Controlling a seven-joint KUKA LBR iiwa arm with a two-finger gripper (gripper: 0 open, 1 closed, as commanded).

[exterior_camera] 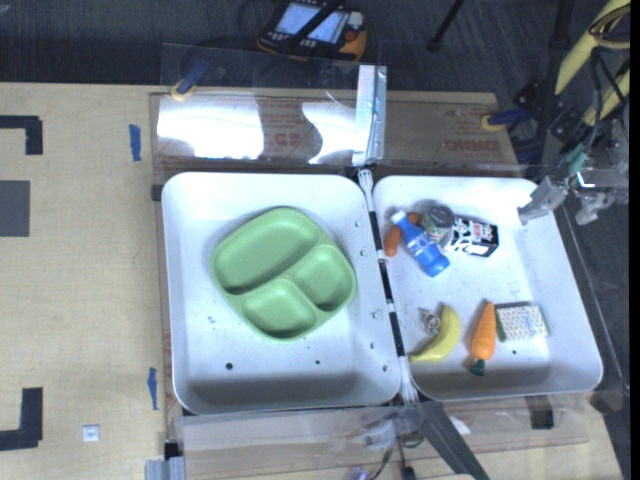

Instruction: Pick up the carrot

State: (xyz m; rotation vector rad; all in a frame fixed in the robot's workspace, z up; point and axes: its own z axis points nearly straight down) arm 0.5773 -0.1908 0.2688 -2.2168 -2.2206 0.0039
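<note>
The orange carrot (pixel 483 331) lies in the right bin (pixel 570 298) near its front edge, green tip toward the front. A yellow banana (pixel 441 335) lies just to its left and a patterned box (pixel 521 322) touches its right side. My gripper (pixel 543 201) hovers over the bin's far right corner, well behind the carrot and apart from it. Nothing shows in it.
A blue bottle (pixel 421 247), a small can (pixel 438 217) and a black and white carton (pixel 476 236) cluster at the back of the right bin. A green divided plate (pixel 283 271) sits in the left bin (pixel 190 298). Cables and stands crowd the far right.
</note>
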